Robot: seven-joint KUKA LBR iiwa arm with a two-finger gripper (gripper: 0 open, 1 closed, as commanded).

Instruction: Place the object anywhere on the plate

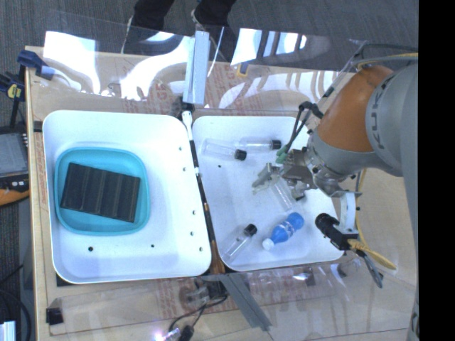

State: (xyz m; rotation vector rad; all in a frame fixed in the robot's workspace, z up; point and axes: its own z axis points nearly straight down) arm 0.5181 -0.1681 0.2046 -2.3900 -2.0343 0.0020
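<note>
Arm (pixel 370 119): cut off by right edge of view; base out of frame.

Gripper (pixel 274 176): fingers small and grey against the white bin (pixel 213 190); whether they stand apart or closed cannot be told, nor whether anything sits between them.

Clear tube (pixel 286 194) just beside the gripper: transparent, outline faint, partly under the wrist.

Person (pixel 185 6) at the top edge: legs and shoes alone in frame, body cut off.

Clutter at left edge of bench (pixel 14 155): cropped, not identifiable.

Cables (pixel 206 297) at the bottom edge: blurred.
</note>
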